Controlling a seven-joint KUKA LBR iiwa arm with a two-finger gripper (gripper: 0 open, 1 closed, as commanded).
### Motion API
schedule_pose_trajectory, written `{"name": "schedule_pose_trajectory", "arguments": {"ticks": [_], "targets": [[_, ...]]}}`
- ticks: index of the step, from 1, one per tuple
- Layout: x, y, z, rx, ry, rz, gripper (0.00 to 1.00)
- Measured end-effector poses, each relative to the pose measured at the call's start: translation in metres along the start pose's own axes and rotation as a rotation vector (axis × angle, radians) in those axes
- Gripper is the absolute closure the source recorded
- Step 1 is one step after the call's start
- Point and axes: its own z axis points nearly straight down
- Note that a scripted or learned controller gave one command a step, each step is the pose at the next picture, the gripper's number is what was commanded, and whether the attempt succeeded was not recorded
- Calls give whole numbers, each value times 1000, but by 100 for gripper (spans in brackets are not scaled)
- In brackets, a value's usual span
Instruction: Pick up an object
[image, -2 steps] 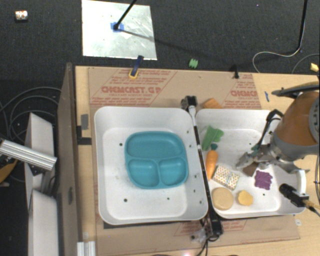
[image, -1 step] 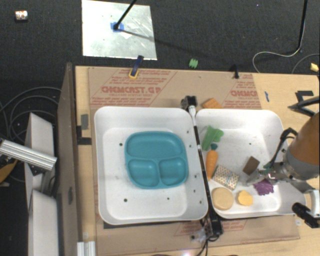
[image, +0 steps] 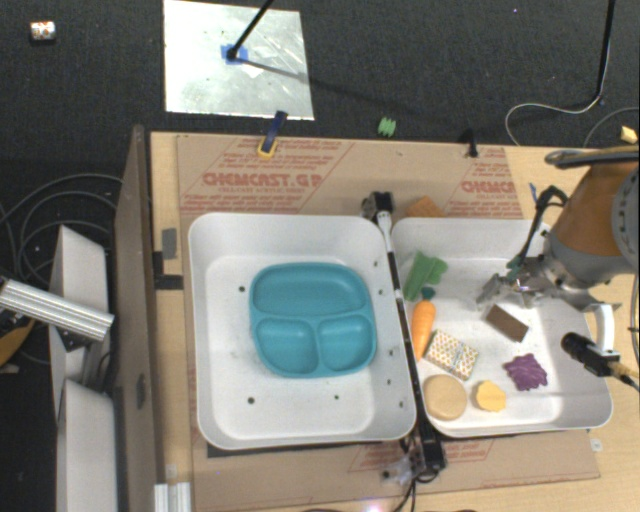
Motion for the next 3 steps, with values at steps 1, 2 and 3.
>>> {"name": "schedule_pose_trajectory", "arguments": {"ticks": [1,2,3], "targets": [[-13,-30,2,12,2,9,0],[-12,-28,-10,7,1,6,100],[56,58,1,2,4,-3,100]]}}
